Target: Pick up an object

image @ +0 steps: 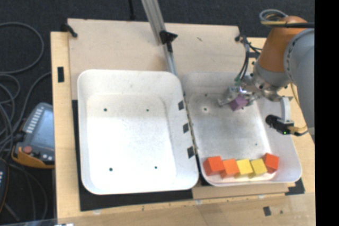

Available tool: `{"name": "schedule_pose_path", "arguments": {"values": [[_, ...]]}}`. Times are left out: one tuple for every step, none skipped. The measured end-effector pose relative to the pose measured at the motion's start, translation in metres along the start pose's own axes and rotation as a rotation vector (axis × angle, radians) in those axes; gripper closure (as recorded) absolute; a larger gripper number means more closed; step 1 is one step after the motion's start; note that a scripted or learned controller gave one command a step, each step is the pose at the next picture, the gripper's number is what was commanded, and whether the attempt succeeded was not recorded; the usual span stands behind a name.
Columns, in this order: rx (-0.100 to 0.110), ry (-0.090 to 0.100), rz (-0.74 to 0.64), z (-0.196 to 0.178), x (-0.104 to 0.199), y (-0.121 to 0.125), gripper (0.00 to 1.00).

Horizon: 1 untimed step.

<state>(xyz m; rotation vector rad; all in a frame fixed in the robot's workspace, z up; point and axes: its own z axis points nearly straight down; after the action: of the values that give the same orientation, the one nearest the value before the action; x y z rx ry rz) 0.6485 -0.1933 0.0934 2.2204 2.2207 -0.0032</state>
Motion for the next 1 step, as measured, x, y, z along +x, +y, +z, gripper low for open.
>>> {"name": "schedule_pose_path", "arguments": {"values": [[-0.006,-0.002,0.001,-0.0160,-0.0014,0.0013,1.00]]}}
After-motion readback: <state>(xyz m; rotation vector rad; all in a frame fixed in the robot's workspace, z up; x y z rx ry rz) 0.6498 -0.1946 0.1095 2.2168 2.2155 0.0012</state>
